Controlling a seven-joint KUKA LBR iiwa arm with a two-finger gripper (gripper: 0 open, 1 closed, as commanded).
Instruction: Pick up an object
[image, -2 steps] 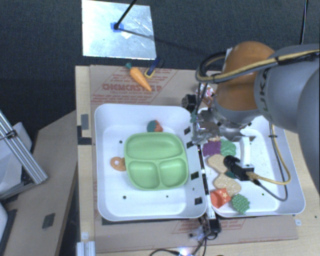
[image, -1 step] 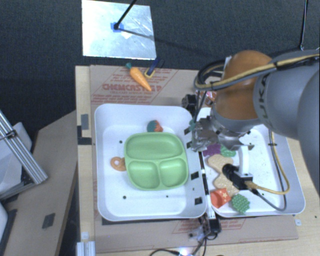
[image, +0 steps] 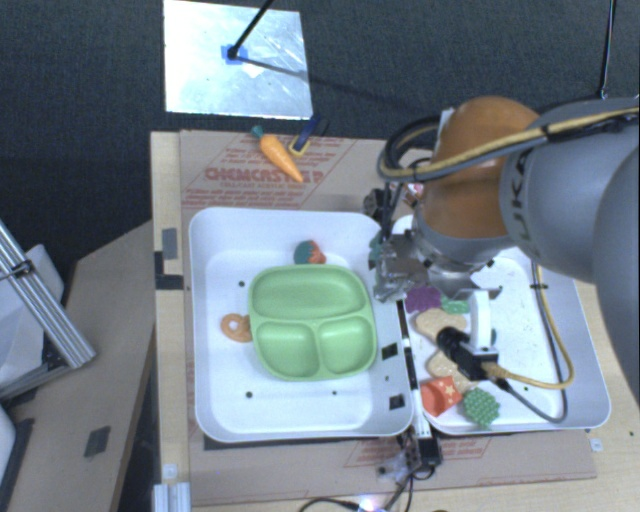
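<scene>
Lying in the right-hand bin (image: 520, 320), just beside the gripper (image: 398, 280): one purple toy piece (image: 422, 298), not held. Gripper sits low at that bin's left edge, by the divide between the bins; whether it is open or closed cannot be told. Same bin, nearer the camera: tan flat piece (image: 432, 323) touching the purple one, small green piece (image: 455, 307), orange-red piece (image: 438, 397), green textured piece (image: 481, 405). Left-hand bin (image: 220, 400): green three-compartment plate (image: 310, 320), orange ring (image: 237, 327) just left of it, small orange-and-green toy (image: 308, 252) behind it. Outside the bins, on cardboard: toy carrot (image: 280, 157).
</scene>
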